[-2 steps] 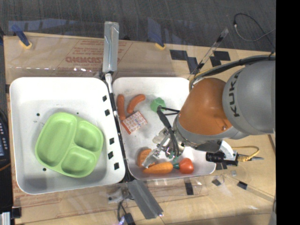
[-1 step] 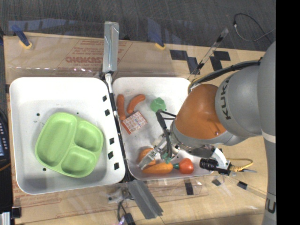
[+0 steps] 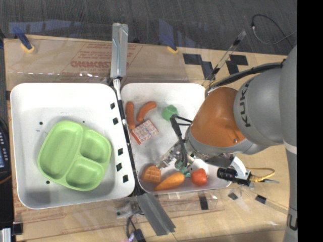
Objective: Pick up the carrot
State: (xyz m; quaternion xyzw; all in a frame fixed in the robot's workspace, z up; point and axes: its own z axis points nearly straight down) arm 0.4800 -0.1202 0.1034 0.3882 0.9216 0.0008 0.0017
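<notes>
The orange carrot [image 3: 169, 181] lies on its side along the front wall of the right bin [image 3: 197, 92], its green tip pointing right. My gripper [image 3: 176, 163] hangs just above and behind the carrot's right half. It is open with nothing between its fingers. The arm's orange band covers the right part of this bin.
Beside the carrot sit a waffle [image 3: 151, 174] on its left and a red tomato [image 3: 200, 177] on its right. Farther back are two sausages [image 3: 130, 113] [image 3: 147, 109], a small printed box [image 3: 145, 131] and a green piece [image 3: 170, 112]. The left bin [image 3: 25, 100] holds a green divided plate [image 3: 74, 155].
</notes>
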